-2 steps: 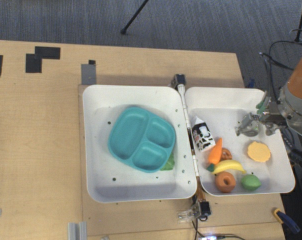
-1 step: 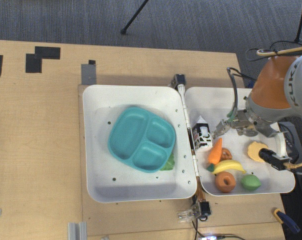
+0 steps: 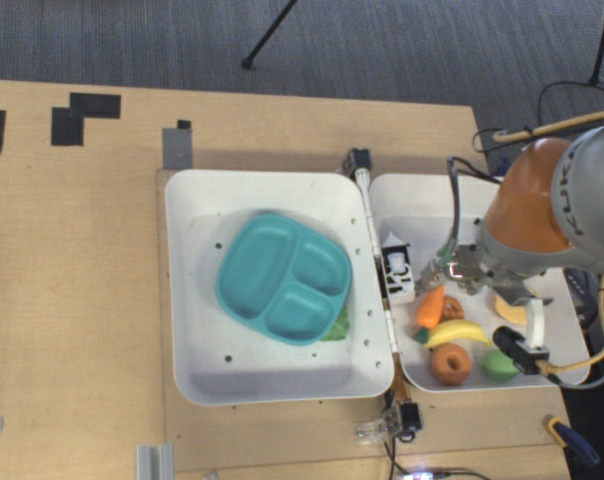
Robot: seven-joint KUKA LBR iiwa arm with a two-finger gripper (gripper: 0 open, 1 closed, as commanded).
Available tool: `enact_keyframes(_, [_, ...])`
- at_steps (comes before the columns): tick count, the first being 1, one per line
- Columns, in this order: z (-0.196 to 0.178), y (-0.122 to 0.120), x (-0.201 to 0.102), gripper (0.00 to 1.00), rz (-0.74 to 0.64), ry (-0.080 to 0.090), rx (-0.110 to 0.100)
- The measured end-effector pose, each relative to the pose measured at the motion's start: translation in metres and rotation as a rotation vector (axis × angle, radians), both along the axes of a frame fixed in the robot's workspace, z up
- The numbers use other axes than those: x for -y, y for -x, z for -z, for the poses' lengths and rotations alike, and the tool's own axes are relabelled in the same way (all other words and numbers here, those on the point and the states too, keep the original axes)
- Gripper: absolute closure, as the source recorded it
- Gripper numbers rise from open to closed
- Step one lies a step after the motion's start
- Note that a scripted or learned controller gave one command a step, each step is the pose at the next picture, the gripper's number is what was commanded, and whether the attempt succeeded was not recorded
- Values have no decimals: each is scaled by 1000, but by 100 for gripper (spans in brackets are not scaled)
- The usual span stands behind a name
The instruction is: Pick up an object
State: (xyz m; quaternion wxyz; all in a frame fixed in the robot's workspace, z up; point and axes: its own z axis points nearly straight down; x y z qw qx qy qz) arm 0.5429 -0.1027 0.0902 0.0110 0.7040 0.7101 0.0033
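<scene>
Right, looking down on the bench (image 3: 72,298) from above: two white bins side by side in the middle and right of the frame. The left bin (image 3: 197,268) holds a teal divided plate (image 3: 285,277), tilted a little, sitting near the bin's centre. A scrap of something green (image 3: 335,329) pokes out from under the plate's lower right corner.

Over in the right bin (image 3: 412,193) the toy food is bunched in the lower part. An orange carrot (image 3: 431,308) lies at a slant, a yellow banana (image 3: 456,333) sits just below it, a brown doughnut-shaped piece (image 3: 451,364) is under the banana, and a green piece (image 3: 498,365) rests to the right of that one. A pale yellow piece (image 3: 510,312) shows further right, partly under the arm.

The arm (image 3: 542,203), grey with its orange band, comes in from the right edge and hangs over the right bin. The gripper (image 3: 452,268) is down just above the carrot's upper end. Whether its jaws are apart or closed, I cannot tell from here; the wrist hides them.
</scene>
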Motion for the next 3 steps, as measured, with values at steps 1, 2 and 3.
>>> enact_keyframes(1, [2,52,-16,0,-273,1,-6])
enact_keyframes(2, [-11,48,-16,100,-273,4,5])
enact_keyframes(3, [-22,47,-17,100,-273,4,9])
